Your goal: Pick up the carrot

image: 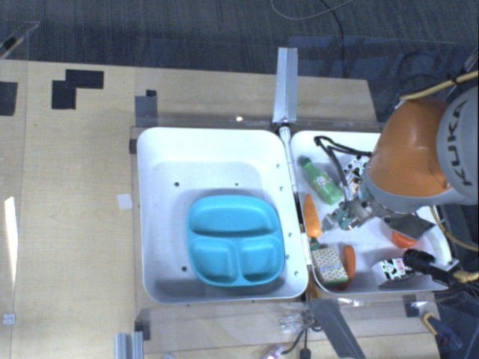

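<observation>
my arm [419, 155] comes in from three o'clock, the orange band bulging over the grey wrist, and bends down toward nine o'clock. my gripper [346, 217] hangs at the wrist's eight o'clock, tipped downward; the wrist bulk above it blocks any clear reading of its tip

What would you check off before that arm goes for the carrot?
1. Long orange carrot in sight along the right white bin's left wall: ok.
2. Carrot clear of the green plastic bottle: ok.
3. Claw over the carrot: not ok, it sits to the carrot's right.
4. Claw open: cannot tell.
5. Carrot already held: not ok.
6. Blue divided plate out of the way, in the left bin: ok.
</observation>
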